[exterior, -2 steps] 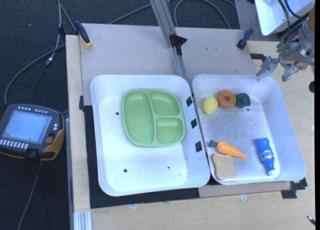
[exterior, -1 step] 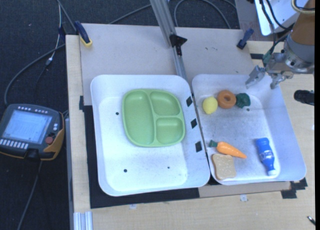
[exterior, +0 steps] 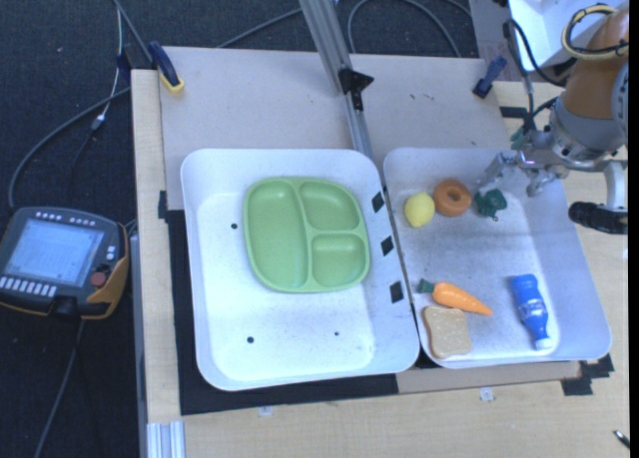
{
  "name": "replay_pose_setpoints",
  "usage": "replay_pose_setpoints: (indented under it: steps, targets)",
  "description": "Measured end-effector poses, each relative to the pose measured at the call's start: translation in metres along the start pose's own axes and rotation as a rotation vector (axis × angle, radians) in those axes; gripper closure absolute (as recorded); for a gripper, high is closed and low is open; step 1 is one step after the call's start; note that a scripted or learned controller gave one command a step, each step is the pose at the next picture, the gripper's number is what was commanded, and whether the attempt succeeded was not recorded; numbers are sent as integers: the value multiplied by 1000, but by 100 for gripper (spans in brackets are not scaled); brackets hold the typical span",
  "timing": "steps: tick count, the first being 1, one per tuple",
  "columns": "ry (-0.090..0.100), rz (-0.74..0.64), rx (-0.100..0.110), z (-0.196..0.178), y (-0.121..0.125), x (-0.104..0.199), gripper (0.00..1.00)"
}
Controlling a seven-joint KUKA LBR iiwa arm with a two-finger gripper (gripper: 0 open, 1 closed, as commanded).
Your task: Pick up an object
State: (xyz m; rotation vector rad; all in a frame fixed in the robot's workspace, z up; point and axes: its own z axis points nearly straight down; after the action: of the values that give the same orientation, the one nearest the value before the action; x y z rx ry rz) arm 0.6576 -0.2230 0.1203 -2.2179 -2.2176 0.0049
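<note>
We've got the gripper (exterior: 521, 169) spread, nothing in it, just right of the green toy (exterior: 489, 203). Donut (exterior: 453, 198) left of the toy. Nothing picked up yet; grasp and lift remain.

You have six small things in the right bin (exterior: 589, 296). In its upper part lies a yellow lemon (exterior: 419, 210), touching a brown doughnut (exterior: 453, 198) on its right, and just beyond that a dark green piece (exterior: 490, 204) (too small to name). Lower down, an orange carrot (exterior: 459, 296) lies slanted — green end to the left. Below it rests a tan bread slice (exterior: 448, 332), flat. At lower right lies a blue bottle (exterior: 530, 310), on its side.
</note>
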Motion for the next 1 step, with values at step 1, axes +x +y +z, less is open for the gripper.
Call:
replay_pose_setpoints:
  steps: [1]
  targets:
    - [-1,-2,-3,37,0,1,0]
